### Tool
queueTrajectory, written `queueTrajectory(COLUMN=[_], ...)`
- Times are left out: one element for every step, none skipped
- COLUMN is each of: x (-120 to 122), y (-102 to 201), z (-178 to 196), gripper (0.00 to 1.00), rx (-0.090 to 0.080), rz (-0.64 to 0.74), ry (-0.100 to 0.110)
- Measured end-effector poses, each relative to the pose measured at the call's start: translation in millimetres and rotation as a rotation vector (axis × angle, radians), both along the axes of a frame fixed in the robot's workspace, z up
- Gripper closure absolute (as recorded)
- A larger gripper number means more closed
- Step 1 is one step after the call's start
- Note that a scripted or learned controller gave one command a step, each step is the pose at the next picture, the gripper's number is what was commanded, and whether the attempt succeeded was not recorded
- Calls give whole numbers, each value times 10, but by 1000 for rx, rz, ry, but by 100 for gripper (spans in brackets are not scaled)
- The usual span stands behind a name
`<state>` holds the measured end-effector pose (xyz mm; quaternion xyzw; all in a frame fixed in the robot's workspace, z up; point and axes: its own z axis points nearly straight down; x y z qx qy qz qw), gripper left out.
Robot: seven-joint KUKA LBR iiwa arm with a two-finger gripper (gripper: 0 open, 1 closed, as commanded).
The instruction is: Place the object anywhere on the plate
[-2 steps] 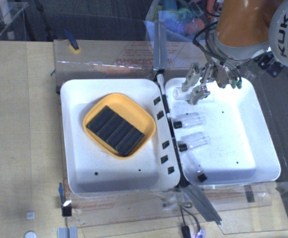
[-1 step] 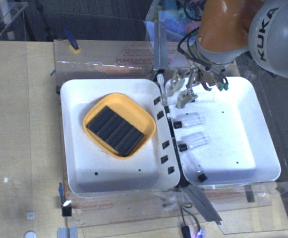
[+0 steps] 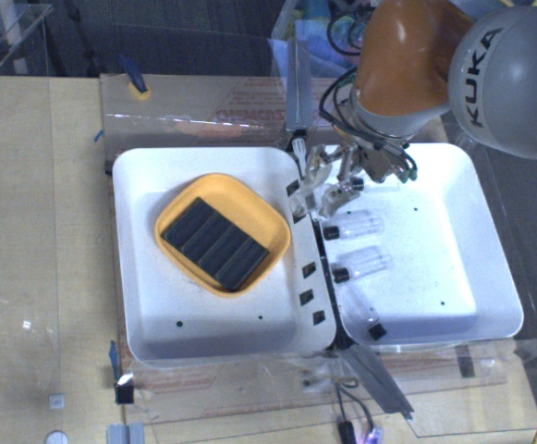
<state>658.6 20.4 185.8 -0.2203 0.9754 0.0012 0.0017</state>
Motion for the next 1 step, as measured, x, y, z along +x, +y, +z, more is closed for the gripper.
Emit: queueTrajectory(x=[-445], y=[423], z=[-2], gripper=[100], rx=[0], rz=[243], ry=[-1])
